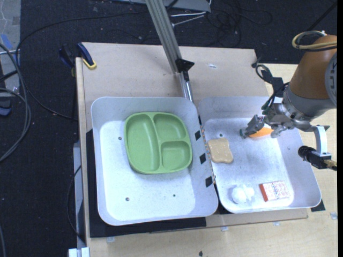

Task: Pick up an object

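The gripper point(261, 130) sits low in the upper right of the frame, over the right bin point(300, 197), right at a small orange object point(262, 133). Whether that piece is actually pinched cannot be told from this angle. It looks like a light, smooth toy, probably rigid and a bit slippery, so a squeeze across its narrow middle seems the safest hold.

Lower left of it lies a tan bread-like slice point(220, 150), flat and likely soft, harder to get under. Near the bottom edge rest a white rounded item point(241, 194) and a red-and-white packet point(275, 190), both apparently light.

The orange piece lies close to the bin's upper wall, so room is tight there; open floor spreads below it. In the left bin point(107, 197), 1 green divided plate point(158, 142) sits well apart.
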You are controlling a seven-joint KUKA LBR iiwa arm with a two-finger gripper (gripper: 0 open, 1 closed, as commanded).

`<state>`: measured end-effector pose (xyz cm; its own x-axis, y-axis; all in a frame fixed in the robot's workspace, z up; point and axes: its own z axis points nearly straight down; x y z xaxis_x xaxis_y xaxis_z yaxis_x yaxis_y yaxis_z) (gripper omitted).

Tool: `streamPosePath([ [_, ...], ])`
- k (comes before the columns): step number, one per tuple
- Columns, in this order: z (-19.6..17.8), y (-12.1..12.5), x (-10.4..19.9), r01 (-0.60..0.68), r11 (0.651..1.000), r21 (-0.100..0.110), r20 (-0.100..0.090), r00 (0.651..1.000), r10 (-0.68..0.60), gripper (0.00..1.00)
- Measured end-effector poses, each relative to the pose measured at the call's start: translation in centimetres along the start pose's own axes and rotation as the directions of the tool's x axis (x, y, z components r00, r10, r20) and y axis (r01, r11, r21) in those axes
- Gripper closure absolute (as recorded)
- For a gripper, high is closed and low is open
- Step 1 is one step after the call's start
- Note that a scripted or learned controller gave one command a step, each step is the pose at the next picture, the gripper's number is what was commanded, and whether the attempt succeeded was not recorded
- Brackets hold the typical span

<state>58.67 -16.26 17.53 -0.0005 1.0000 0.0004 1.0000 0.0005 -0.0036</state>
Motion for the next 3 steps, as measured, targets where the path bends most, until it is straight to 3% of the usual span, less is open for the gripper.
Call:
streamPosePath([
  [2,8.4,0.5,0.6,0.0,1.0,-0.004,0.002,1.0,0.0,0.0],
  [3,7.1,0.6,0.6,-0.001,1.0,-0.008,0.003,1.0,0.001,1.0],
])
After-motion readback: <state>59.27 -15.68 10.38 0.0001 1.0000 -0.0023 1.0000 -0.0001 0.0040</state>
